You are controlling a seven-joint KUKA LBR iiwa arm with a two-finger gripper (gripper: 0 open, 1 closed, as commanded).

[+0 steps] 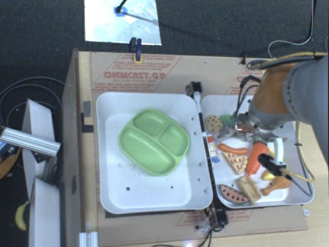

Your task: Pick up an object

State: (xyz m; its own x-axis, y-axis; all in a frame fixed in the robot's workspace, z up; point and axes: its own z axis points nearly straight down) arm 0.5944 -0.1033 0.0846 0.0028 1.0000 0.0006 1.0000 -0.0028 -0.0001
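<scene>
**Gripper low in the crowded right bin, nothing visibly caught**

From my screen the gripper [234, 129] sits down inside the right bin [298, 202]. It is just up-view of the toy carrot [254, 158], my marker here, on the side facing the other bin. Whether it is spread or closed I cannot tell, because the wrist and its shadow hide that. I see no toy caught in it.

I judge it is placed there because the likeliest picks lie close. The sausage [232, 148] is just beside the carrot and nearly under the gripper. The cookie [213, 122] is further from the carrot, near the divider wall.

Everything else crowds the carrot:
- The pizza slice [236, 161] touches the sausage and lies against the carrot's lower half.
- The bread piece [248, 187] and the drumstick [275, 185] lie down-view of the carrot.
- The watermelon slice [231, 194] lies beyond them at the near wall.
- A small yellow piece [267, 175] that I cannot name lies by the carrot's tip.

The green divided plate [154, 142] lies alone in the left bin, well apart from the carrot.

In my judgement the packing is the obstacle, since closing on the sausage could drag the pizza slice or nudge the carrot. The cookie has bare floor around it and looks the cleaner target.
</scene>
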